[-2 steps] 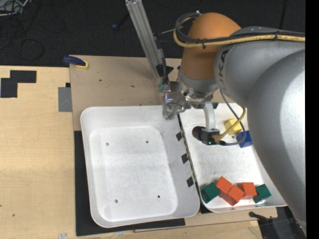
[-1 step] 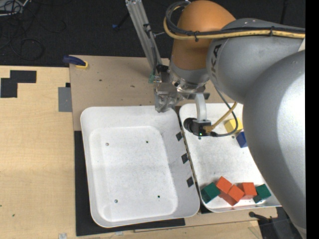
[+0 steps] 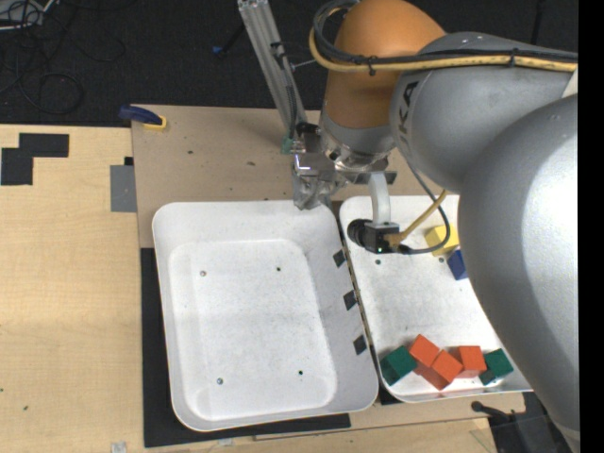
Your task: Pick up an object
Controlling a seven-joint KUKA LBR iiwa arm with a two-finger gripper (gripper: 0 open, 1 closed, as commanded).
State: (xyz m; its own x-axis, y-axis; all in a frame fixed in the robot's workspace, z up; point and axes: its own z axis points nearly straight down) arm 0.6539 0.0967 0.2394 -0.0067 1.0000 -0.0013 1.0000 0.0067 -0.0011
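Tan wooden table (image 3: 217, 149) against a dark backdrop, carrying 2 shallow white bins side by side. Left bin (image 3: 245, 328): white speckled floor with a few dark dots. Right bin (image 3: 415, 295): a cluster of blocks huddled in the near corner, 3 orange blocks (image 3: 442, 366) touching one another, flanked by 2 green blocks (image 3: 398, 361), 1 at each end; farther back, a blue piece (image 3: 457, 265) by the right wall, partly hidden under the grey arm (image 3: 510, 159). Over the far rim where both bins meet, the claw (image 3: 309, 194), well apart from the blocks. Width of its opening: impossible to tell. Along the seam between the bins, 3 black clips (image 3: 349, 300).
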